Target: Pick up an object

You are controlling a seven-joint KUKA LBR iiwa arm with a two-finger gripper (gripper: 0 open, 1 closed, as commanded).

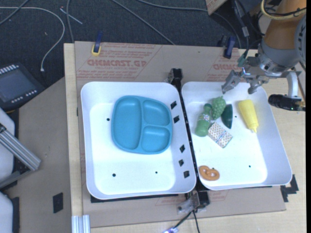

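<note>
The claw (241,84) hangs spread and empty over the right bin's (252,176) far edge; the yellow bottle (249,114) lies just below; descending here risks striking the rim or nudging the bottle aside.

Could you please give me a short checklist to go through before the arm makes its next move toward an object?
1. Pincer open, nothing between its fingers: ok.
2. Pincer above the right bin, where the objects lie: ok, over its far edge.
3. Yellow object lies apart from the rest, free to grasp: ok.
4. Green pieces and checkered packet separated: not ok, they are bunched together and touching.
5. Pretzel free of neighbours: ok, but close to the bin's near left corner.
6. Pincer lined up over one chosen object: cannot tell from this slanted view.
</note>
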